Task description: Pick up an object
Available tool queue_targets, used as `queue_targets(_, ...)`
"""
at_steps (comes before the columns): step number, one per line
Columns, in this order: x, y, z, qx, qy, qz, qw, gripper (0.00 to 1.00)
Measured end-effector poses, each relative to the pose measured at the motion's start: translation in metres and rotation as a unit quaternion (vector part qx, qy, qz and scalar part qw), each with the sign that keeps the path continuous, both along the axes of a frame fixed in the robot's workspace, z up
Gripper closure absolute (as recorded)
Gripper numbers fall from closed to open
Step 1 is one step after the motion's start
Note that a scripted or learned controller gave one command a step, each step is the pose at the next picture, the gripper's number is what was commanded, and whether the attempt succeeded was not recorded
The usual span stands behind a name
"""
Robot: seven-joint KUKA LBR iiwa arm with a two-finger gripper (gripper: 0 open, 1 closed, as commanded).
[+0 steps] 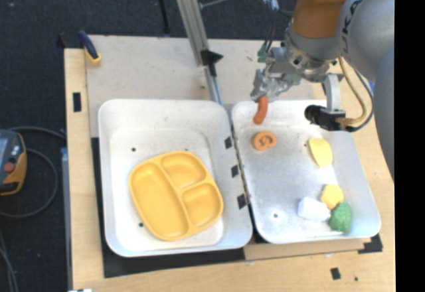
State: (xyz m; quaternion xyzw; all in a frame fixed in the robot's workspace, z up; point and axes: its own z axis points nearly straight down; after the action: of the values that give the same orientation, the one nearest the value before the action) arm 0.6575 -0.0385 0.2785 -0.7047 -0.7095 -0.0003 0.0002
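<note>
A grey robot arm [352,12] with an orange band reaches in from the right over a pale surface [146,65] bearing two shallow white bins. The left bin [113,118] holds a yellow divided tray [175,195]. The right bin [292,218] holds an orange pretzel shape [264,141], a yellow piece [320,151], a smaller yellow piece [332,194], a white block [311,208] and green broccoli [341,217]. The gripper [264,95] hangs above the right bin's far left corner, its fingers pinching an orange sausage [261,111] that dangles upright, clear of the bin floor.
</note>
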Motion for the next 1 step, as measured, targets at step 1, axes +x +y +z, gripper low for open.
queue_targets(1,0.0073,0.0507,0.0016,-0.0004,-0.001,0.000,1.0000,1.00)
